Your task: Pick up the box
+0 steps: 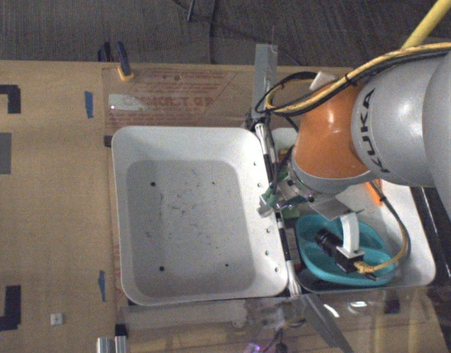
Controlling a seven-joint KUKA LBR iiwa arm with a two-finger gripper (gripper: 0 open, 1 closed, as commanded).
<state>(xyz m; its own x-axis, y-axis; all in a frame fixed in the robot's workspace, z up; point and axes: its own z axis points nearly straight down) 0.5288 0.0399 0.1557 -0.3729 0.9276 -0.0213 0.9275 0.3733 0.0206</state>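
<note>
Item 1. Table: pale wood-coloured top, with black corner marks near its left edge and short strips of blue tape beside the bins

Item 2. Left bin: shallow, white, square with rounded corners; floor bare but for dark specks and a few small dark dots

Item 3. Right bin: white, set just beside the left bin so that their rims meet; most of it is covered by the arm

Item 4. Arm: grey, with an orange band above the wrist, reaching in from the right and bent down over the left part of the right bin, close to the rim the two bins share

Item 5. Claw: low under the wrist, at the shared rim; seen from above and mostly hidden, so I cannot tell how far open it is or whether it has hold of anything

Item 6. Teal dish-like object: lying in the near part of the right bin, partly under the wrist

Item 7. Small orange object: in the right bin, at the edge of the arm, kind unclear

Item 8. Box: place cannot be told; nothing in the uncovered parts of either bin reads plainly as a box
</note>
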